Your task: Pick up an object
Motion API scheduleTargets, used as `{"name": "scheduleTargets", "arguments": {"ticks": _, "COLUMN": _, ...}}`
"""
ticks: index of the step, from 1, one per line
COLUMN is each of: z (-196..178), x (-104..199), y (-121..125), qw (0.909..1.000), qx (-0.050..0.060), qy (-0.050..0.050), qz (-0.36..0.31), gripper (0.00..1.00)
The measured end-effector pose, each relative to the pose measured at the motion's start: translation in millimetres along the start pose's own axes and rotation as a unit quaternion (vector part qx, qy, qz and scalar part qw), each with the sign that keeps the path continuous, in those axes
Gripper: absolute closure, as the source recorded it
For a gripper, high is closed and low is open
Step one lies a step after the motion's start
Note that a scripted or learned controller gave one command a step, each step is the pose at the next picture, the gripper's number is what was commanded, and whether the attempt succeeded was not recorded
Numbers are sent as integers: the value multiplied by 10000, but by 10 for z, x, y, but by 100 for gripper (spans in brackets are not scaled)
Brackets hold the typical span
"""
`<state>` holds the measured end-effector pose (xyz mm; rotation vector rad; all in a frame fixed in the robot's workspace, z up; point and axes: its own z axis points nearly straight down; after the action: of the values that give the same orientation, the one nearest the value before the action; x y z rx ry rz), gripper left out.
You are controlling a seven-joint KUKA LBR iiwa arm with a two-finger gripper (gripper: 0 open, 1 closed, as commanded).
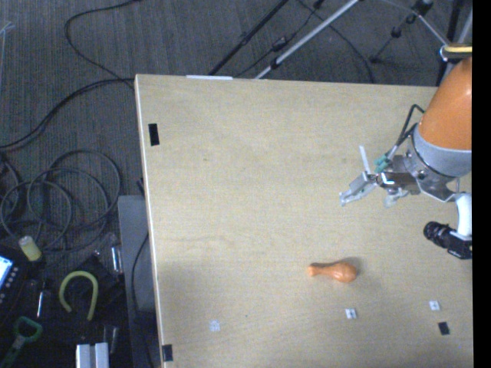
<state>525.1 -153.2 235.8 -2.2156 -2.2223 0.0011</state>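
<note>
A small orange object (pixel 334 271), shaped like a pear with a narrow neck pointing left, lies on the pale wooden bench top (pixel 245 205) toward the front right. My gripper (pixel 356 177) hovers up and to the right of it, about a hand's width away, pointing left. Its two thin fingers (pixel 364 159) are spread apart, so it is open with nothing between them. The grey wrist and orange band of the arm (pixel 449 121) come in from the right.
Small white tags (pixel 350 313) and black marks (pixel 153 134) dot the bench top. Cables (pixel 61 198) and tools lie on the floor left of the bench. Tripod legs (pixel 322 18) stand behind it.
</note>
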Motion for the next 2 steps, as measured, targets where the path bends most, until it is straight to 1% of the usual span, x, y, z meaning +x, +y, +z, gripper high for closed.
{"name": "scheduleTargets", "arguments": {"ticks": 1, "z": 650, "x": -565, "y": 526, "qw": 9998, "qx": -1, "qy": -16, "qz": -176, "gripper": 0}}
{"name": "scheduleTargets", "arguments": {"ticks": 2, "z": 1519, "x": -598, "y": 983, "qw": 9931, "qx": -10, "qy": -17, "qz": -1175, "gripper": 0}}
